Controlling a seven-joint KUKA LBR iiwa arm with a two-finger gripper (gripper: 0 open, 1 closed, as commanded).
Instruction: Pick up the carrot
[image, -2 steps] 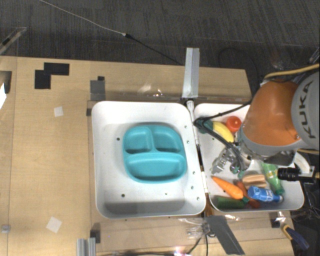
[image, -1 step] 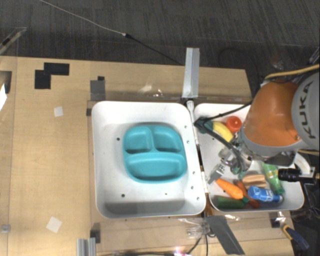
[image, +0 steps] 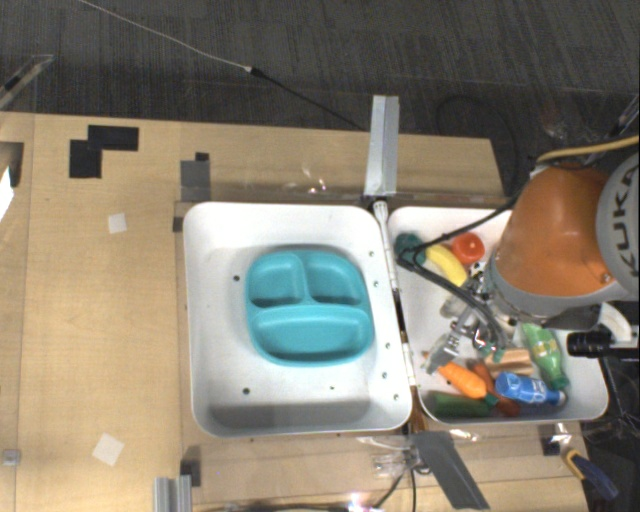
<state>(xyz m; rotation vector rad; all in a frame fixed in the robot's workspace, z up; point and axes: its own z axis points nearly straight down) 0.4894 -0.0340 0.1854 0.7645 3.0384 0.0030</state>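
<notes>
The carrot (image: 463, 378) is a short orange piece lying near the front left of the right bin (image: 432, 310). My gripper (image: 452, 350) hangs low over the bin, just behind and slightly left of the carrot, with its metal tip close above the carrot's left end. The view does not settle whether it touches the carrot. The grey arm with its orange band (image: 555, 235) reaches in from the right and covers the bin's back right part.
Crowded around the carrot are a dark green vegetable (image: 460, 406), a blue bottle (image: 526, 388) and a green bottle (image: 545, 355). A yellow piece (image: 446, 265) and a red one (image: 468, 247) lie at the back. The left bin (image: 215, 300) holds a teal divided plate (image: 305, 305).
</notes>
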